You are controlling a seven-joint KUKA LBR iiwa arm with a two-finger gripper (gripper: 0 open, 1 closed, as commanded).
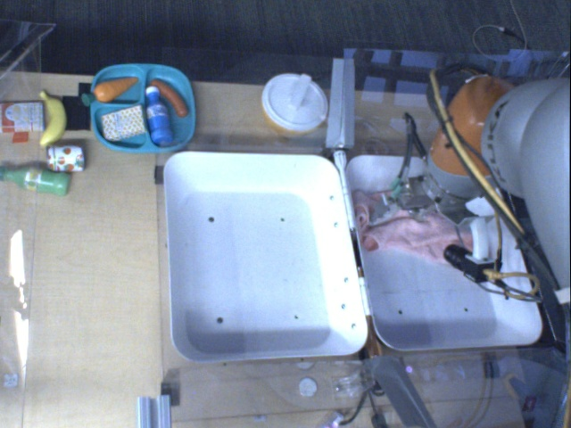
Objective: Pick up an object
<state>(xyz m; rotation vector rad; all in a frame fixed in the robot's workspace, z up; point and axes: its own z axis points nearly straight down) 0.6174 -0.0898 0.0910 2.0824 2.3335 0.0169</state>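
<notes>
Directly under the claw point(399, 196), pink cloth point(406, 233) touching it; claw state unclear.

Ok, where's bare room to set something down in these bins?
The left bin has an open floor from wall to wall. In the right bin, the strip along the near wall is free; its far half is crowded by the pink cloth and the claw.

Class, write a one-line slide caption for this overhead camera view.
Arm's gripper low over a pink cloth in the right bin, beside the left bin.
</notes>
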